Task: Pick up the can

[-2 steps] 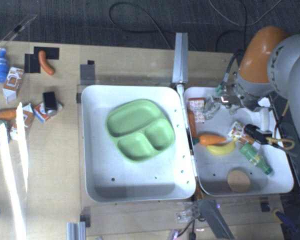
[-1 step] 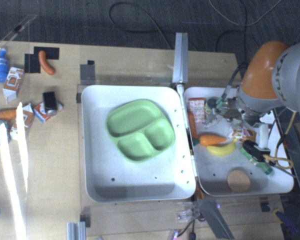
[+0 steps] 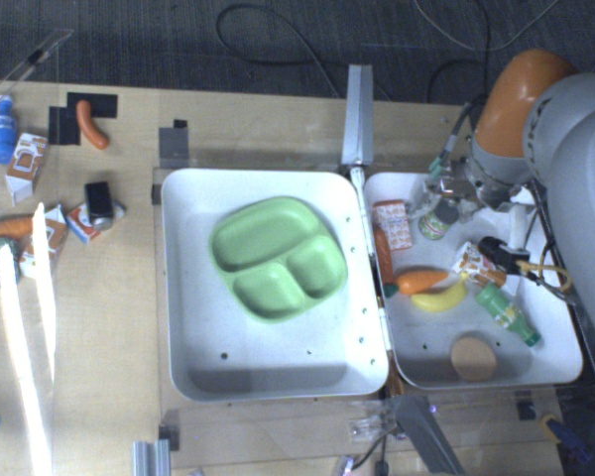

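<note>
Camera view, end effector (image 3: 444,194) above can (image 3: 434,225), grip state unclear, carrot (image 3: 416,283) and banana (image 3: 438,300) nearby

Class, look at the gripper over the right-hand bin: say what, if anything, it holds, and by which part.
It cannot be told. The gripper sits right at the can near the back of the right bin, but the view does not show the can between its fingers.

Robot lab | wooden bench (image 3: 99,365) — two white bins (image 3: 178,266) | loose cables (image 3: 278,28)
</note>
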`<state>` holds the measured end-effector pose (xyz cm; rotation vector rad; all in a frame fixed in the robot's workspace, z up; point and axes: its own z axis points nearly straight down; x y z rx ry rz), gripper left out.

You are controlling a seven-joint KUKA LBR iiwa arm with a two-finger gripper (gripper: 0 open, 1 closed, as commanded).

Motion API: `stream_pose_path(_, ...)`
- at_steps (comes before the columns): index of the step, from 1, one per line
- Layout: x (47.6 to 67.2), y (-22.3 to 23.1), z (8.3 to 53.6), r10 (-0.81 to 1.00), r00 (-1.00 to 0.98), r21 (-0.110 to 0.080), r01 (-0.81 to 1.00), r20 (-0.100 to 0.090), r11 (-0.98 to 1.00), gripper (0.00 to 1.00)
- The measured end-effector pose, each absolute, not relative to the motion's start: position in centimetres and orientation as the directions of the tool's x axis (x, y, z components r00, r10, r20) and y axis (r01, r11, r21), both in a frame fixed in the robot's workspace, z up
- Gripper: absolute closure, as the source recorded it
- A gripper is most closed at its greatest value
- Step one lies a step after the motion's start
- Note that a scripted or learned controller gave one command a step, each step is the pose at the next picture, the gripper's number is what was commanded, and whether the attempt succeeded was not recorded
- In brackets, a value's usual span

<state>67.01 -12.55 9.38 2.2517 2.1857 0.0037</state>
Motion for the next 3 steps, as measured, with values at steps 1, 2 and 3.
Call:
stream_pose_path(1, 67.3, -12.3, 10.7, 1.0, 0.022, 0.013, 1.0, -0.003, -0.022, 1.0)
stream_pose_path(2, 67.0, -6.4, 23.9, 0.997, 0.075, 0.008, 0.997, 0.0, -0.075, 1.0)
stream_pose_path(3, 65.6, -5.6, 23.4, 0.994, 0.108, 0.004, 0.994, 0.0, -0.108, 1.0)
